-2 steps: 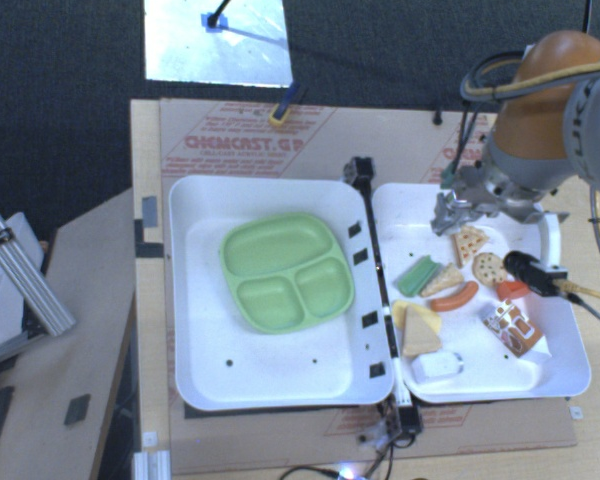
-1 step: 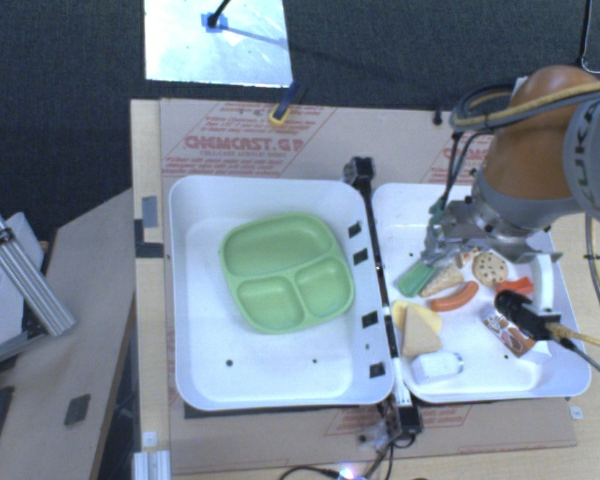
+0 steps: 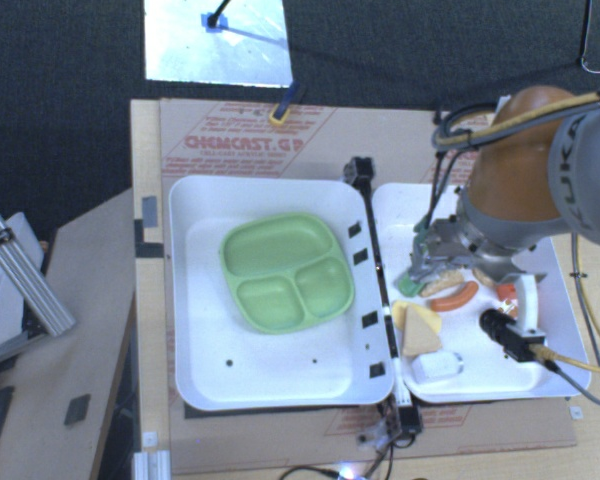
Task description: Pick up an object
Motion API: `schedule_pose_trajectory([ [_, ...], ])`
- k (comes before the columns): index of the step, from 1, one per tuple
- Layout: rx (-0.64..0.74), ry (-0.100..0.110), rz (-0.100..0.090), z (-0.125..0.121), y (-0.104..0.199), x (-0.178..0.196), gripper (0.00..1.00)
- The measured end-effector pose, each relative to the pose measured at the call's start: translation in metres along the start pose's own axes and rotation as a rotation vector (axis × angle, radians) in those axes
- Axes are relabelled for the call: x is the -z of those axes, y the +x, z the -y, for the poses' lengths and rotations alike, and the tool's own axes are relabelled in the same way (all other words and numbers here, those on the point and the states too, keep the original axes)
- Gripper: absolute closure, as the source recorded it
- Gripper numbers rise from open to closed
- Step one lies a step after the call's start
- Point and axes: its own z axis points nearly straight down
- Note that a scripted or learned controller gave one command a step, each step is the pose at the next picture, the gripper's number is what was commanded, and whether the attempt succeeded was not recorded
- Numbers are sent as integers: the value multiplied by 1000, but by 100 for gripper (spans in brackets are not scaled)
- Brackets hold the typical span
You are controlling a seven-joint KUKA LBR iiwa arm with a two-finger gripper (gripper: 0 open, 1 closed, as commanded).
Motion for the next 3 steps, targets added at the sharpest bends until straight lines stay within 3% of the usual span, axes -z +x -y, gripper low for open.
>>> schedule_pose_trajectory([
  [3, -3, -4, 0, 7, 3, 17, 100],
])
